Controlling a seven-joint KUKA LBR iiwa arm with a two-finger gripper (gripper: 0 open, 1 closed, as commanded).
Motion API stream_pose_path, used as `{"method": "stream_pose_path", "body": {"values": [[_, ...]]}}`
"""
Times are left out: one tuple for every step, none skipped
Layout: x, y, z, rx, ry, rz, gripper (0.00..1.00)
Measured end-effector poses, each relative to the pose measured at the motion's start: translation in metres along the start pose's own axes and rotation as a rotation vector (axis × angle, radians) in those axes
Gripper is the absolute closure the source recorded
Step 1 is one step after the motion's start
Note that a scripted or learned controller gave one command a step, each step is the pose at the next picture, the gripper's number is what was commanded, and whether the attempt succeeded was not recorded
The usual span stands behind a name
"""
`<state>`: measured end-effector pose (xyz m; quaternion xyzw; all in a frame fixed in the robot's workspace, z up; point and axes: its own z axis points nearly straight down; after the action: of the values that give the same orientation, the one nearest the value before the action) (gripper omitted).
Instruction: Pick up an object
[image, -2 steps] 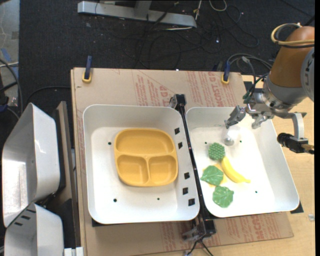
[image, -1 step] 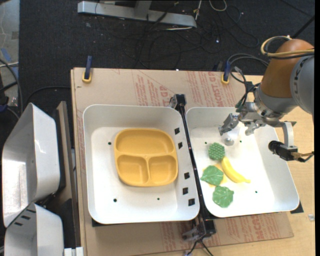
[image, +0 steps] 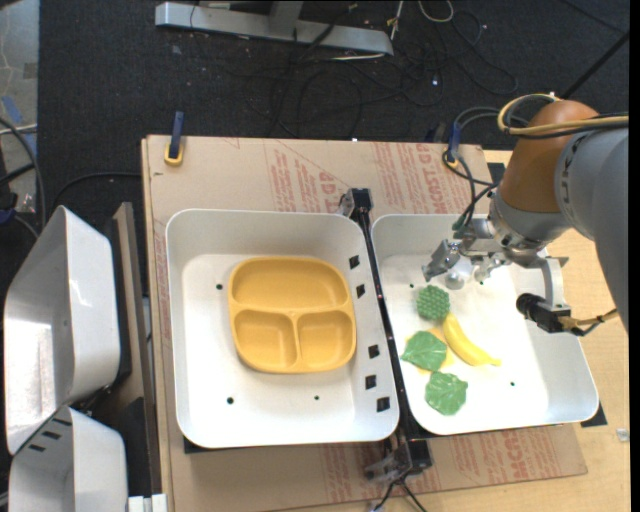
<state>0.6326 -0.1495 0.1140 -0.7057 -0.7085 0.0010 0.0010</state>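
now | my gripper (image: 452, 268) above right bin (image: 560, 400), claw state i cannot tell | i'd centre on green ball (image: 433, 303), descend straight

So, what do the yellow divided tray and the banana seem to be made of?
The yellow tray looks like moulded plastic with a matte finish: uniform colour, rounded compartment walls. The banana is probably a plastic toy, judging by its flat, even yellow, though the view is too coarse to be sure.
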Motion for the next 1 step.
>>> {"method": "stream_pose_path", "body": {"values": [[-0.0002,0.0013,-0.0136,-0.006,-0.001,-0.001,1.0]]}}
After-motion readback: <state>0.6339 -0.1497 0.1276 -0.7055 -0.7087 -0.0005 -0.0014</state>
